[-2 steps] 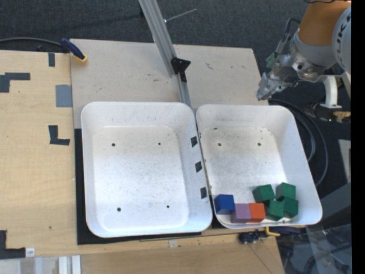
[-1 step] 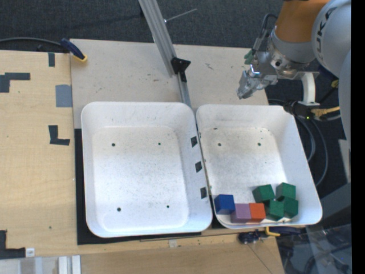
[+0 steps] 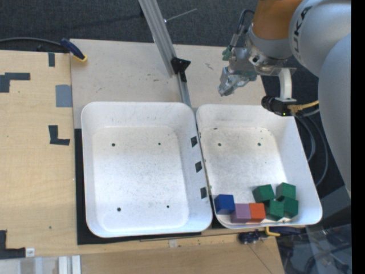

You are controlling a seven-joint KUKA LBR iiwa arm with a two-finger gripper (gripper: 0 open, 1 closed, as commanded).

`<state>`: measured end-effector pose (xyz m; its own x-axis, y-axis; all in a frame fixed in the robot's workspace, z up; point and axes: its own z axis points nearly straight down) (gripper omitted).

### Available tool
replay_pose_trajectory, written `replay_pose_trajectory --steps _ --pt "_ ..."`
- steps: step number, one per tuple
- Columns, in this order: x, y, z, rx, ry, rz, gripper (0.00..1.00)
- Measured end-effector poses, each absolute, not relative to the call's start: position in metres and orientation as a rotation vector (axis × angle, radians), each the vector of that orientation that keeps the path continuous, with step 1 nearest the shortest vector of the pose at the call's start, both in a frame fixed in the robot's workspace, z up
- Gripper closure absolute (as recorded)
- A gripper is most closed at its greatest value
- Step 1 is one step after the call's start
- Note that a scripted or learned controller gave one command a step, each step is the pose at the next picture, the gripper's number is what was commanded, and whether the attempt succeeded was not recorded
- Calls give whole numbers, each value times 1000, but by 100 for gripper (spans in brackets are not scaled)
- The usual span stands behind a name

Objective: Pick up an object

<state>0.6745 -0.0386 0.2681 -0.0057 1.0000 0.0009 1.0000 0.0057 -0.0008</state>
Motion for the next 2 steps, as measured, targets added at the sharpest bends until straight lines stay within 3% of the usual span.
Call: replay_pose_trajectory --steps 2 --pt "676 59 246 -2213 -2225 3 100"
